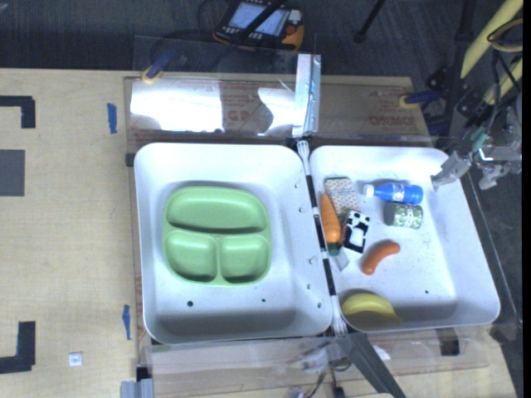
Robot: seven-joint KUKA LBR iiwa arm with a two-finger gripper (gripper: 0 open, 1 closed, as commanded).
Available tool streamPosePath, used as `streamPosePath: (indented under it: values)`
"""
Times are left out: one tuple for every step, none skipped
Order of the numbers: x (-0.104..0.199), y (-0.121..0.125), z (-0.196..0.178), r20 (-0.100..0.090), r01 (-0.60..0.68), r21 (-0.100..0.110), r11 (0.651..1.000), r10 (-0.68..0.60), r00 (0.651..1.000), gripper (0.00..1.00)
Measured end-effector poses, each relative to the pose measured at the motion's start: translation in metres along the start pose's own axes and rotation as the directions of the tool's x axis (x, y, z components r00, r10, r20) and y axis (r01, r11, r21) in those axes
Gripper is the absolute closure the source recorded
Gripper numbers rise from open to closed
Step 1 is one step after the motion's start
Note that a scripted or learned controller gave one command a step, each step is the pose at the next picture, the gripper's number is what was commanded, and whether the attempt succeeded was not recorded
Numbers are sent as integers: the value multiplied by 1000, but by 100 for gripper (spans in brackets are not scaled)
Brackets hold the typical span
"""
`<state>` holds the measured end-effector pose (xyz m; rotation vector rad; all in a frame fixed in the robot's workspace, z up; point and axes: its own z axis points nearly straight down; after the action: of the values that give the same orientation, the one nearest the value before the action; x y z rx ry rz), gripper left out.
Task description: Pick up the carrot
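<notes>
The carrot (331, 220) lies tight against the right bin's left wall (318, 222), a checkered block (357, 230) touching its other side. Open floor (440, 247) lies toward the bin's right side, past the sausage (380, 256) and can (404, 215).

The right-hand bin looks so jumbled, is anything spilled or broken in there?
Nothing looks spilled or broken. The carrot lies along the right bin's left wall, close beside a black-and-white block. A blue bottle and a small can lie on their sides, loosely scattered. The green tray sits squarely in the left bin.
</notes>
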<state>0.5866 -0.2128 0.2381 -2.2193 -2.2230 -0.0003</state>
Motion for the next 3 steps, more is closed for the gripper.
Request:
streamPosePath:
  values:
    - [36,6,136,1,-131,-2,991,131,991,0]
    - [24,-74,141,-6,-235,-25,972,235,972,0]
    - [100,-106,90,0,-232,1,973,232,973,0]
